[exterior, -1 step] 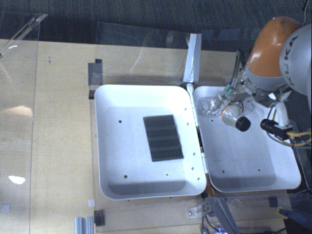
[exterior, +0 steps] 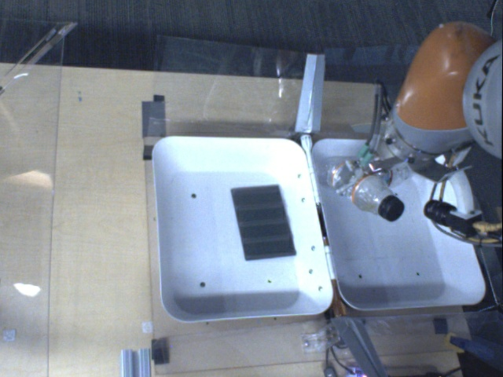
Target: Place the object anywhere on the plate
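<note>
Robotics lab: pale wooden bench (exterior: 78,210), two white bins (exterior: 181,289) side by side, clear acrylic screens (exterior: 236,85) at far edge, loose cables (exterior: 346,356) near side.

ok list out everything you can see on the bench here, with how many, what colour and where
left bin: one, white, shallow, on the left half of the bench
dark plate: one, dark grey, ribbed rectangle, lying flat near the middle of the left bin
right bin: one, white, shallow, beside the left bin on its right
clear bottle: one, transparent with a black cap, lying on its side in the upper left part of the right bin
bench: one, light wood, under both bins
arm: one, grey with an orange band, above the upper right of the right bin
gripper: one, over the bottle's upper end
</note>
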Robot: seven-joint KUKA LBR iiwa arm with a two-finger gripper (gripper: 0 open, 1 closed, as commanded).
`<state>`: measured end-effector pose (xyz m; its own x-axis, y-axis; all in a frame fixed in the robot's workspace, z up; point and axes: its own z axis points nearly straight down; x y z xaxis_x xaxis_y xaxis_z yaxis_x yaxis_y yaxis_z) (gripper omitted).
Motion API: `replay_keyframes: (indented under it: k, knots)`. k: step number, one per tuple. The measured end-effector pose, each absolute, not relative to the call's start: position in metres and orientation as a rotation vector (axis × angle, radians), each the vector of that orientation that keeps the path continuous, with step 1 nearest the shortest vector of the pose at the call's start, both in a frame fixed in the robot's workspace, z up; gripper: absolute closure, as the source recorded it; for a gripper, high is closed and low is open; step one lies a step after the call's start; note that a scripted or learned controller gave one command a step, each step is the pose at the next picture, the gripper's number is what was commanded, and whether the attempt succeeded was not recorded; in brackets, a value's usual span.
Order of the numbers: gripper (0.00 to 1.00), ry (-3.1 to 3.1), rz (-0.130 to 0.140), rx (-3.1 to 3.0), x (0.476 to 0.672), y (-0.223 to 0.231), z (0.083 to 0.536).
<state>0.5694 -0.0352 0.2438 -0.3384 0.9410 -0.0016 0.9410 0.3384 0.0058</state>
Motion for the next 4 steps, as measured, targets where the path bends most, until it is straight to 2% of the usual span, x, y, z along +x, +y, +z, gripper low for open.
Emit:
replay_keyframes:
  k: [1, 2, 3, 4]
  knots:
    - [1.0, 2.683, 0.004, 1.63, 0.548, 0.068, 0.242]
    - [0.0, 2.682, 0.005, 1.631, 0.548, 0.068, 0.242]
    - [0.0, 2.789, 0.006, 1.437, 0.516, 0.019, 0.185]
    - [0.0, 2.77, 0.007, 1.473, 0.52, 0.088, 0.185]
